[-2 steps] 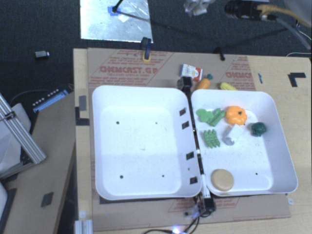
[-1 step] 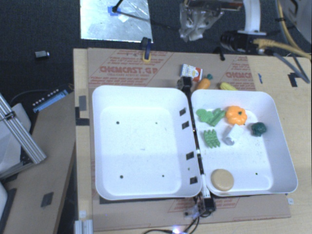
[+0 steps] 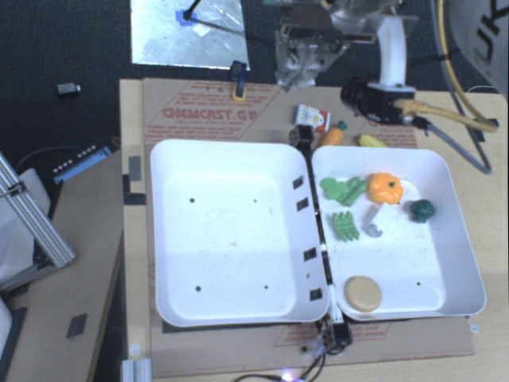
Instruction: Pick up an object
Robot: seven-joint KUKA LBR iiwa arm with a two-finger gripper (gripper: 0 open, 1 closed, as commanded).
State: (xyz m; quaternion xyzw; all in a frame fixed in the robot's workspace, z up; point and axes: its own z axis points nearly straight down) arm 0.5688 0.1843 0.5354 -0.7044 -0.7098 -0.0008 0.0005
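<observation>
Hovering gripper (image 3: 296, 76) — above bins | orange pumpkin (image 3: 385, 188) — right bin (image 3: 453, 237)

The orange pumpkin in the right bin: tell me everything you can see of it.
The orange pumpkin is small, round and glossy, like a plastic toy, with a short green stem on top. It sits upright near the far side of the right bin, touching a green leafy piece on its left and a white object below.
</observation>
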